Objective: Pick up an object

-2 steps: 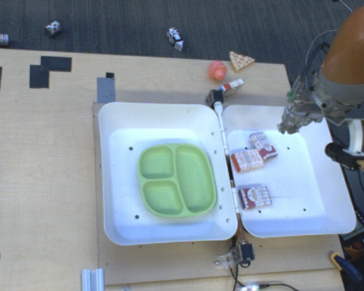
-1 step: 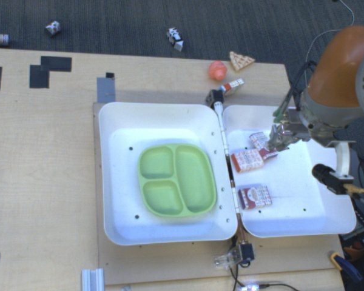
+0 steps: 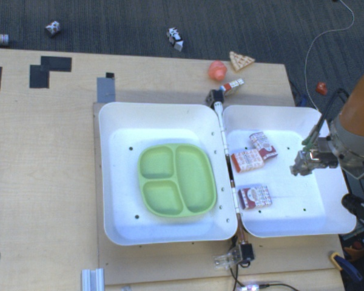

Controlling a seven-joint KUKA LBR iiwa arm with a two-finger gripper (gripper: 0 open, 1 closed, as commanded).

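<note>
Three small packets lie in the right bin [image 3: 327, 220], all on its left half near the divider. The red-and-white packet [image 3: 249, 159] lies flat, tilted slightly, close to the bin's left wall. Just above and right of it sits a smaller pale packet with red print [image 3: 261, 142], apparently touching it. Below, apart from both, the dark red packet [image 3: 255, 197] lies flat.

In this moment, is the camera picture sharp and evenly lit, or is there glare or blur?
Camera view: soft overall, the packets' print unreadable; the white bins look bright, near washed out, around the green tray; the hand is blurry, with only faint shadow beneath it.
</note>
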